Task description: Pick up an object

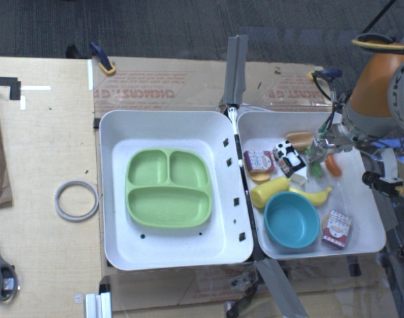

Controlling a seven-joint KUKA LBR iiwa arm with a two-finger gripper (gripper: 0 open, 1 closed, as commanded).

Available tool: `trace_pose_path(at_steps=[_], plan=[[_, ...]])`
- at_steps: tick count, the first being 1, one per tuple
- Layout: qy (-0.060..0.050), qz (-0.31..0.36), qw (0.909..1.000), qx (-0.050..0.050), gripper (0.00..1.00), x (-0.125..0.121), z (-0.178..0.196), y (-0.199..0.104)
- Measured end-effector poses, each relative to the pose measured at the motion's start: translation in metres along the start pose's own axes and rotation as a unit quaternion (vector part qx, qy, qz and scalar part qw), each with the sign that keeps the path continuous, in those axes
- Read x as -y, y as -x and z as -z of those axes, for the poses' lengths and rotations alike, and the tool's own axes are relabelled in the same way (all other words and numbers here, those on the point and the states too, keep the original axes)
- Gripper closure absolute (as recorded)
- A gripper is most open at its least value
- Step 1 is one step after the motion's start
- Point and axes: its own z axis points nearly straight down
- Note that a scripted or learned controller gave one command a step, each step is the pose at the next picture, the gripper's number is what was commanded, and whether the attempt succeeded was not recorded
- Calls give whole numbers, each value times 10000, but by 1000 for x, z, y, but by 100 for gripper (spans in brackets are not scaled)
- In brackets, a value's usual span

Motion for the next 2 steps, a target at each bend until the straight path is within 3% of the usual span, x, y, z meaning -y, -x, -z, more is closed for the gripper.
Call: trace_pose_path(at_steps=[1, 2], plan=[[57, 6, 10000, 15, 0, -3, 3, 0], [153, 2004, 9796, 96, 0, -22, -5, -18]])
